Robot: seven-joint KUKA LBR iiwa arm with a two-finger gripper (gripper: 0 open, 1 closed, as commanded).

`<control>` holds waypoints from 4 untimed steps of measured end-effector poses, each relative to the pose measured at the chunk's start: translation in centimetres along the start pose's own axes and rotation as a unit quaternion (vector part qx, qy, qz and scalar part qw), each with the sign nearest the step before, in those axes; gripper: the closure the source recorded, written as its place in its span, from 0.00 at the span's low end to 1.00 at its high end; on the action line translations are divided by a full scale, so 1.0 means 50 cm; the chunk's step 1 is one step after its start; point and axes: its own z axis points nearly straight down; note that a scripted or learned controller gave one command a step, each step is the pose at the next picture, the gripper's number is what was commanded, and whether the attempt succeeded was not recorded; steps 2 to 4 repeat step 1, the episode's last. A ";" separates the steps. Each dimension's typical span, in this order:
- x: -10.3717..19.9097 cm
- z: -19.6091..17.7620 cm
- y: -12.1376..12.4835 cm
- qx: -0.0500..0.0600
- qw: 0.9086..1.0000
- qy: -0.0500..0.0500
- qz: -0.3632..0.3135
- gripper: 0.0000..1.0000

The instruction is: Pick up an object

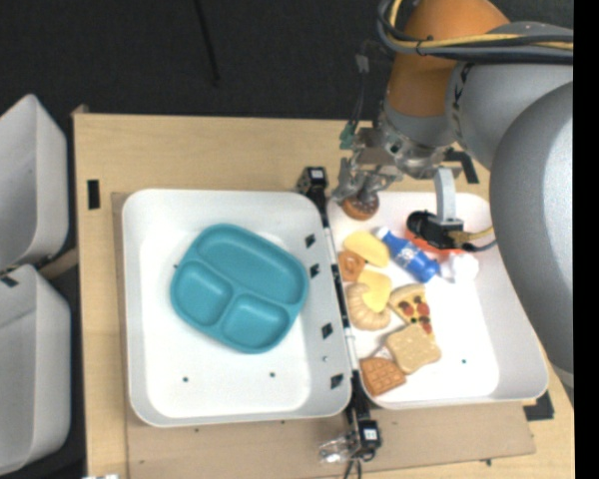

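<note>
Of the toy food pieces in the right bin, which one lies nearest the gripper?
The round brown piece at the bin's far left corner, directly under the gripper; the yellow and tan pieces lie nearer the camera.

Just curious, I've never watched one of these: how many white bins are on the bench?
2. The left bin holds a blue divided plate. The right bin holds a pile of toy food, with the gripper over its far corner.
</note>
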 end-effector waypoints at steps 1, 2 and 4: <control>0.000 -0.033 0.022 -0.001 1.000 0.000 -0.003 1.00; 0.000 -0.033 0.022 -0.001 1.000 0.000 -0.003 1.00; 0.000 -0.033 0.022 -0.001 1.000 0.000 -0.003 1.00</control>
